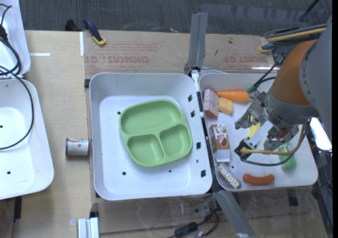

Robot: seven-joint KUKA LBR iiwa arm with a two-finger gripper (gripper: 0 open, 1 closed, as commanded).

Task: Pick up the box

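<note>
A robotics lab: two white bins (pixel 97 126) screwed to a wooden bench (pixel 58 67), the grey-and-orange robot arm (pixel 301 81) over the right bin, loose cables (pixel 16 99) left of them.

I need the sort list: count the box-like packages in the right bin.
2. One red-and-white box stands at the bin's upper left beside the carrot; another box lies along the left wall, mid-bin. The arm covers the bin's right part, so more may be hidden.
</note>
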